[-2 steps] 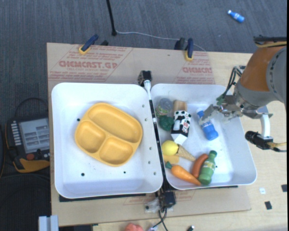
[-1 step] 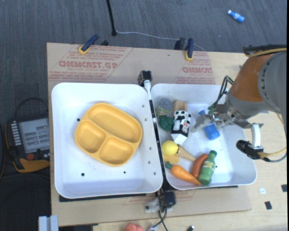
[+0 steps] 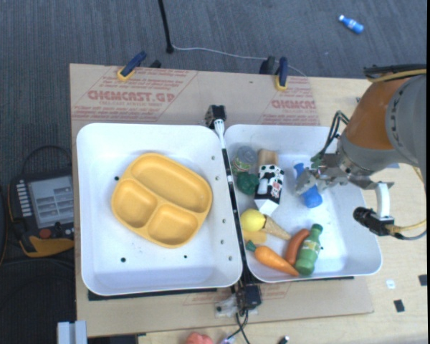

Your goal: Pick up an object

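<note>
My gripper [image 3: 314,180] hangs low over the upper right part of the right bin [image 3: 344,253], with the arm coming in from the right. A small blue block [image 3: 312,198] lies just beneath it, and another blue piece [image 3: 299,169] shows at its left side. I cannot make out whether either one is being held. To the left stand a black-and-white cow-patterned carton [image 3: 271,183] and a dark green item [image 3: 246,182]. Toward the front lie a lemon [image 3: 252,221], a carrot [image 3: 271,259], a red pepper [image 3: 296,244] and a green bottle [image 3: 309,249].
The left bin [image 3: 100,264] holds a yellow divided plate [image 3: 163,199]. A clear round item [image 3: 245,158] and a tan block [image 3: 266,156] sit at the right bin's back left. A cone [image 3: 276,228] lies next to the lemon. Clamps [image 3: 281,72] hold the board's far edge.
</note>
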Motion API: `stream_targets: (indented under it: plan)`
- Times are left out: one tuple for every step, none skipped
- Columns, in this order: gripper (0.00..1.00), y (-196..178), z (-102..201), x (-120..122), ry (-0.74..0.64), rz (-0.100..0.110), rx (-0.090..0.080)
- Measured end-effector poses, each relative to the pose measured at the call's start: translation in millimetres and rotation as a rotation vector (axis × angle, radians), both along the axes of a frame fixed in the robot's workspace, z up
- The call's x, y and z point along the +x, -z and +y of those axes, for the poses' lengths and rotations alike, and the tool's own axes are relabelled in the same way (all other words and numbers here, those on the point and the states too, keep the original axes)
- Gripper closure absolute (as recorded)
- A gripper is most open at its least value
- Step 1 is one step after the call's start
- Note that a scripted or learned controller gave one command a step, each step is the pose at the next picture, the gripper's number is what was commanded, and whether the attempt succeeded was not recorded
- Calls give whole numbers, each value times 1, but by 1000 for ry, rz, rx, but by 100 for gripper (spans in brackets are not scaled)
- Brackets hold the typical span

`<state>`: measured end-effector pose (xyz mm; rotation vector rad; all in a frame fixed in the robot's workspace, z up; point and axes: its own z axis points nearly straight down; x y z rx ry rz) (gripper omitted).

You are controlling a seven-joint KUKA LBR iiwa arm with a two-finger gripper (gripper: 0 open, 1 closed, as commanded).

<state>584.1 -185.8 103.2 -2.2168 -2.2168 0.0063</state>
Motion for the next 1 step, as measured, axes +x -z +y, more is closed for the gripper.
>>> stream_targets:
  plan:
    - [100,-96,70,-24,-1,-3,-2]
